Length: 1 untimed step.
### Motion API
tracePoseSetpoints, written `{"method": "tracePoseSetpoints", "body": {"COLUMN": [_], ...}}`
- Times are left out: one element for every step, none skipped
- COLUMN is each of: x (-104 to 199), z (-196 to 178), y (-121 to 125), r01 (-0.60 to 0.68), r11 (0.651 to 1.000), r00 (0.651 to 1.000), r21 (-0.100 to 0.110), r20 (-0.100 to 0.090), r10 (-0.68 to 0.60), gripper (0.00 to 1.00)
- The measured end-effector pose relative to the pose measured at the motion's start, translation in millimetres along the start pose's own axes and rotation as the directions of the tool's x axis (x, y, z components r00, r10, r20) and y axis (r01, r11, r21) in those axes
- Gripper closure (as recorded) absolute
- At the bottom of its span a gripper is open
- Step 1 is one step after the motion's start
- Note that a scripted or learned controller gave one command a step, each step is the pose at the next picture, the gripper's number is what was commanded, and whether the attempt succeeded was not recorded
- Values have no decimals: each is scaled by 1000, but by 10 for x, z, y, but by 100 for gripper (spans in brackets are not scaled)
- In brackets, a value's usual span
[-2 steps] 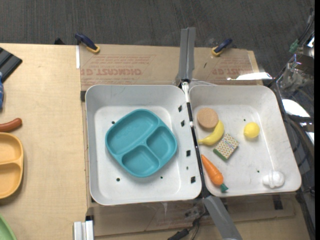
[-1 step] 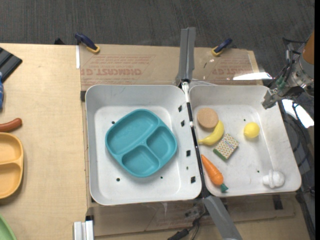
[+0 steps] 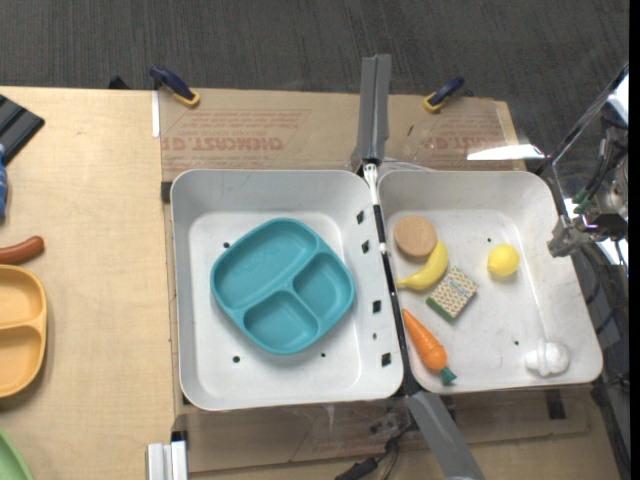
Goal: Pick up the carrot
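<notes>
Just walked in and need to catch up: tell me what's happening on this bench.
The arm is set to pick up the carrot, but nothing is being handled yet. The carrot lies untouched near the front left of the right bin, with a banana, a tan round cookie, a lemon and a small patterned block. The gripper sits at that bin's right rim. A teal divided plate rests in the left bin.

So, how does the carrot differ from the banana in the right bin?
The carrot is orange, straight and tapered with a green end; the banana is yellow and curved. The carrot lies nearer the bin's front edge; the banana lies farther back, touching a round tan piece. Both lie near the divider, on the bin's left side.
</notes>
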<state>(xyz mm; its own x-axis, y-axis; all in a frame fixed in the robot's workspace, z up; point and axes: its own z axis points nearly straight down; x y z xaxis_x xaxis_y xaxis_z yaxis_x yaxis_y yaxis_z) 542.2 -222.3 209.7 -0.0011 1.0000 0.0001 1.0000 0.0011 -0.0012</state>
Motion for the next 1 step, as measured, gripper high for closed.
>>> {"method": "tracePoseSetpoints", "body": {"x": [3], "z": [-120], "y": [522], "r01": [-282], "r11": [959], "r00": [959], "r21": [1], "r20": [1], "r10": [282], "gripper": [100]}}
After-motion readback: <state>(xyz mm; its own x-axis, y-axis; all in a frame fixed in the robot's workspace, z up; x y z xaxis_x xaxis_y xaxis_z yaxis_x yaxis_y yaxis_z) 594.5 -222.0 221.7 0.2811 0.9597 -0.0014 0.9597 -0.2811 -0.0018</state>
